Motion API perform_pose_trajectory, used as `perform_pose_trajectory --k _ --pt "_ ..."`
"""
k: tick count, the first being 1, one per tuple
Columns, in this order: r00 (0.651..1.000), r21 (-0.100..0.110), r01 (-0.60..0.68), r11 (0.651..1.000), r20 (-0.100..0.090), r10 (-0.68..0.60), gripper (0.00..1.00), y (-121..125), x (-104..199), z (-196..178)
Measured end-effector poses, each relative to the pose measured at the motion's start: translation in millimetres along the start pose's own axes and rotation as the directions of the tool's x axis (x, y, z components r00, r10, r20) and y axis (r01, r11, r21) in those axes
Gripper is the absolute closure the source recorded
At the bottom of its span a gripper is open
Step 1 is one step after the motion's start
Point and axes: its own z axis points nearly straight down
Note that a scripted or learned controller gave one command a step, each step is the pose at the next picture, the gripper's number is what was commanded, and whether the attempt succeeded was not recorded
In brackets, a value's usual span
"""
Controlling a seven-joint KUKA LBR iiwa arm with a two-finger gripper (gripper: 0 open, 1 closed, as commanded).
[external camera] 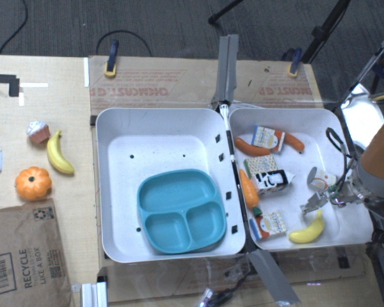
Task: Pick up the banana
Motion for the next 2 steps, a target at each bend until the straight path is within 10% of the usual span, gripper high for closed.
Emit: perform_pose_trajectory --k 1,2 --pt "0.997 0.001 0.082 0.997 -0.001 -0.082 0.0 0.0 3.6 0.5" --pt "0.94 0.002 -0.341 0.94 0.001 0.341 0.0 5.7 29.0 -76.5"
